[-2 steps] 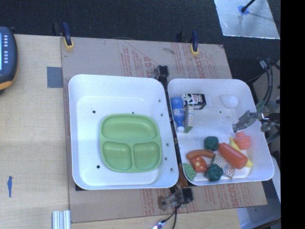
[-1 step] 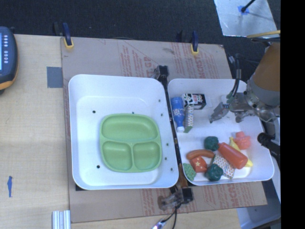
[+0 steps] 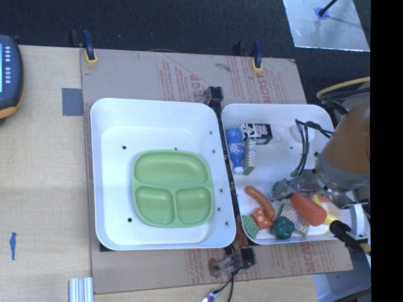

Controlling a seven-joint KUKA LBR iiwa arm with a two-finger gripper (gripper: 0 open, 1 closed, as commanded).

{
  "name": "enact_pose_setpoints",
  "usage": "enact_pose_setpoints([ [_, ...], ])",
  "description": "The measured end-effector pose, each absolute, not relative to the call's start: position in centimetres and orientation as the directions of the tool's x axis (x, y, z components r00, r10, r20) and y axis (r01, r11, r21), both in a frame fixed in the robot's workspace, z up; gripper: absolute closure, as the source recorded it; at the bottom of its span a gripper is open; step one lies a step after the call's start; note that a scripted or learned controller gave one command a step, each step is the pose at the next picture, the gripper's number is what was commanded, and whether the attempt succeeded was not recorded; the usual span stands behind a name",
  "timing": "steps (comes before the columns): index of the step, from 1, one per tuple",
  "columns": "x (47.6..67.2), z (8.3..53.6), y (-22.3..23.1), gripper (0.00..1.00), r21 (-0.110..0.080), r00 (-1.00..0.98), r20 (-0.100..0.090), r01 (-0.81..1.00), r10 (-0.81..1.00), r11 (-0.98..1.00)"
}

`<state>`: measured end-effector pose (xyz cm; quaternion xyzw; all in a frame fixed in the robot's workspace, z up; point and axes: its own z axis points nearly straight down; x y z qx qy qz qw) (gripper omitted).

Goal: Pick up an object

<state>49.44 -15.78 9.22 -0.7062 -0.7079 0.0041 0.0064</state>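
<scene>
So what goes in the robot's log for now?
gripper low in right bin | near carrot | grasp unclear | green tray in left bin

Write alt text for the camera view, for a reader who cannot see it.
A grey robot arm with an orange band reaches from the right into the right white bin, its gripper low among small toys, including a hot dog and a blue bottle. The left white bin holds a green divided plate.

Crowded near the right bin [image 3: 277, 113] front wall: hot dog [image 3: 260, 201], orange carrot-like toy [image 3: 308, 209], green lump [image 3: 283, 229]. Blue bottle [image 3: 234, 148] along its left wall. Open floor toward its back right.
</scene>
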Motion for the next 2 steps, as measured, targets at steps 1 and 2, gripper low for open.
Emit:
enact_pose_setpoints([
  [1, 49.9, 10.7, -15.9, 1.00, -0.006, -0.008, 0.000, 1.000, 1.000, 0.008],
  [2, 52.0, 19.7, -6.1, 1.00, 0.006, -0.014, 0.002, 1.000, 1.000, 0.014],
])
